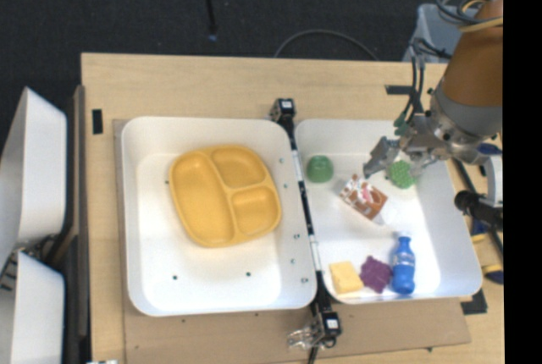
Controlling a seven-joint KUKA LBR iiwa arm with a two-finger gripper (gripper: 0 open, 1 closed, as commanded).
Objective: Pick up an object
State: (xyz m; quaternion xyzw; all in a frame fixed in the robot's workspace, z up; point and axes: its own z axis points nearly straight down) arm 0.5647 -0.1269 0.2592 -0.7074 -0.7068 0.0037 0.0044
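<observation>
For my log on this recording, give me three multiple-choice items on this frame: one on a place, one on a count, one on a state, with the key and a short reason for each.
1. Where does the yellow divided plate lie?
A. In the left bin
B. In the right bin
C. On the bare bench

2. How many green things are in the right bin?
A. None
B. Two
C. Four

3. How does the blue bottle stand to the purple thing?
A. On top of it
B. In the other bin
C. Beside it, near the bin's front edge

Key: 1 A, the plate sits inside the left bin's walls. 2 B, a green ball lies near the divider and a green lump lies by the gripper. 3 C, the two lie side by side, with a yellow block on the purple thing's other side.
</observation>
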